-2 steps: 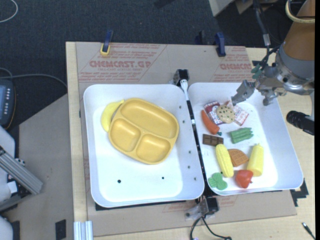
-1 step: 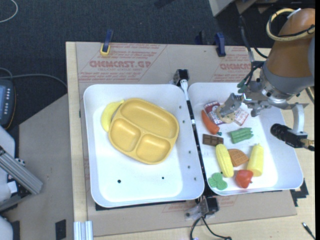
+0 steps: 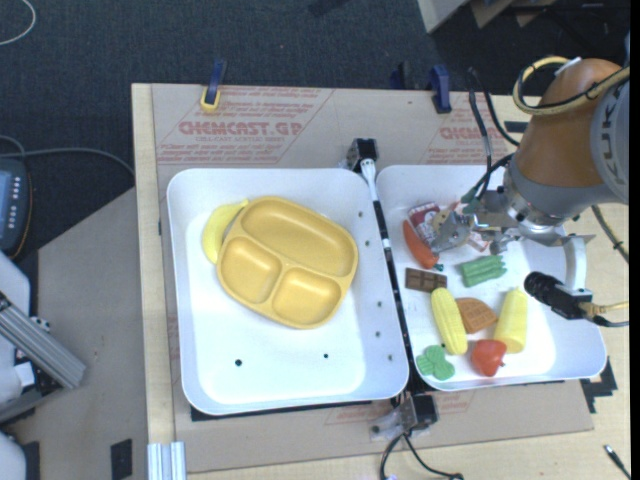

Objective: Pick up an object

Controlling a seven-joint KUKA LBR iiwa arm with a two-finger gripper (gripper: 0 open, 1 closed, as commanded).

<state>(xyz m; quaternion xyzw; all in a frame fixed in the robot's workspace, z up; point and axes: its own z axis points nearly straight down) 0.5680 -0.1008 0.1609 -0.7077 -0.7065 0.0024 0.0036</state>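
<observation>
The left bin holds one yellow divided tray, tilted over a yellow plate edge. My arm reaches in from the right, wrist bent down over the right bin, my gripper low at its upper middle; I cannot tell how it stands. Crowded just beside it: one red-and-white packet and one orange carrot. Nearer the front lie one green pod, one brown bar, two yellow corn cobs, a bread piece, one red pepper and one green leafy piece.
</observation>
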